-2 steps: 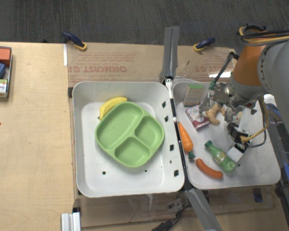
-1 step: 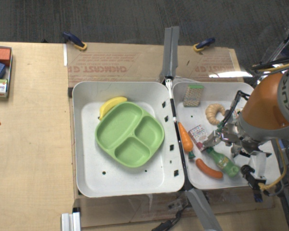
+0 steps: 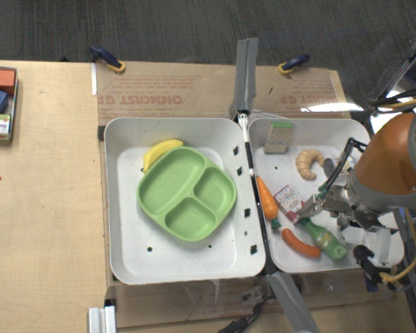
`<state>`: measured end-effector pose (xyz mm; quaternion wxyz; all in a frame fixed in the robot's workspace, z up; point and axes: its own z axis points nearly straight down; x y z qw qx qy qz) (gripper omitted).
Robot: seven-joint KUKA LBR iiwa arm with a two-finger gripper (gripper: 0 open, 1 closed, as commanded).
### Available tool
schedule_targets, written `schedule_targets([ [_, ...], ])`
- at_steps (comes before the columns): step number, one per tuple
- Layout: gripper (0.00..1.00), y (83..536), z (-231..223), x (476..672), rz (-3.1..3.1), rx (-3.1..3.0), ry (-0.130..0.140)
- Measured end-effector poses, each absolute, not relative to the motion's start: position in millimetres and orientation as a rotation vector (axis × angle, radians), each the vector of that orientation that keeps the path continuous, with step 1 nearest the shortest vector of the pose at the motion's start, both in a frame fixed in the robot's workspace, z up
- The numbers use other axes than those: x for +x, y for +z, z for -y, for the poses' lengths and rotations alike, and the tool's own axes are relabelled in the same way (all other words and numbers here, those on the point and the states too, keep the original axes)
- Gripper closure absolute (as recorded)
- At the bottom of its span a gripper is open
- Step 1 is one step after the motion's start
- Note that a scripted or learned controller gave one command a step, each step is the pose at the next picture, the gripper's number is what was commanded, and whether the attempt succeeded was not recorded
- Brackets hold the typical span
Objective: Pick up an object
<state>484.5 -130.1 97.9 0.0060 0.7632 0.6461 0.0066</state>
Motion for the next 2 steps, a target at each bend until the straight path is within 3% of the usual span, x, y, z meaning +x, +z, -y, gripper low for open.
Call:
schedule_targets([
  [1, 0.0, 97.3, 100.5, 494.3, -1.885, 2.498, 0.013],
  [2, 1.0, 104.6, 98.2, 496.0, -1.889, 2.503, 0.017],
])
